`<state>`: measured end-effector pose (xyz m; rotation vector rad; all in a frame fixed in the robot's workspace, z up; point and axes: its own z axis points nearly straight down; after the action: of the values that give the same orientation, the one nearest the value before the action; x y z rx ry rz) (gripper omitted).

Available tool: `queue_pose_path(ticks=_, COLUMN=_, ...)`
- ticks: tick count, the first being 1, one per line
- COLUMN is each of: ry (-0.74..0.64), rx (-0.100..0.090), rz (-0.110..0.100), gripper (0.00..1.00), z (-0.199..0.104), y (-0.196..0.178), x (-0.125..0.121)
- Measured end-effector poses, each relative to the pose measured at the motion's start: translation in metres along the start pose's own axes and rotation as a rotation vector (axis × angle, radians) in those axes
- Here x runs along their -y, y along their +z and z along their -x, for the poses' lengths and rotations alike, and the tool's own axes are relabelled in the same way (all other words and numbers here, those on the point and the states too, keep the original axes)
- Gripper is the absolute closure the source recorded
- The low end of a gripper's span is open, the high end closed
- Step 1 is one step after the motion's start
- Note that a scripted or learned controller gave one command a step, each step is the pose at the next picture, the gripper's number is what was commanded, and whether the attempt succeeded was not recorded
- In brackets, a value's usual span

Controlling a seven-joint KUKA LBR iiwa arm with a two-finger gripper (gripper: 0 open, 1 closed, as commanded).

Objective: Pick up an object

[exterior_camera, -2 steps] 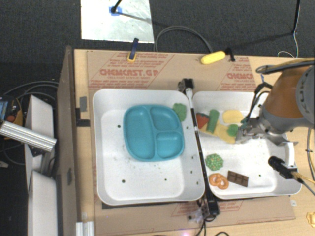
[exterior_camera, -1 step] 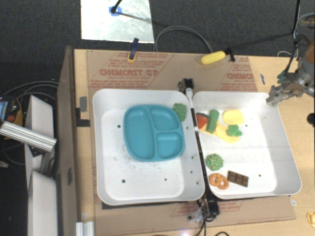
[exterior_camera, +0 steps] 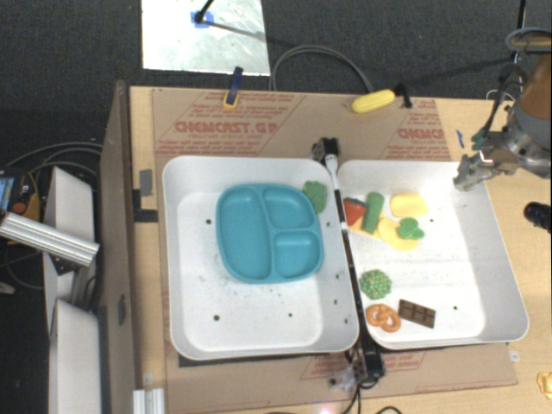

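The right bin (exterior_camera: 483,257) holds several toy foods: a red piece (exterior_camera: 354,211), a green stick (exterior_camera: 373,212), a yellow piece (exterior_camera: 408,204), a yellow slice topped with a small green piece (exterior_camera: 402,231), a green bumpy ball (exterior_camera: 375,284), a pretzel (exterior_camera: 383,318) and a brown chocolate bar (exterior_camera: 417,314). A green broccoli-like piece (exterior_camera: 316,195) lies in the left bin beside the blue divided plate (exterior_camera: 268,233). My gripper (exterior_camera: 470,176) hangs over the right bin's far right corner, apart from all the foods.
The left bin (exterior_camera: 194,317) bears the blue plate. A divider with a black clip (exterior_camera: 327,151) runs between the bins. A yellow clamp (exterior_camera: 374,101) and a blue-yellow clip (exterior_camera: 233,91) sit on the cardboard behind. Cables lie beyond the bench.
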<state>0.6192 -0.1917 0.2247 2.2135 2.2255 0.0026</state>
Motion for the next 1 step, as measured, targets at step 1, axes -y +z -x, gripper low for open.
queue_pose_path(ticks=1, ry=-0.003, rx=-0.002, rz=-0.003, gripper=1.0, z=-0.0451, y=0.044, x=-0.0215)
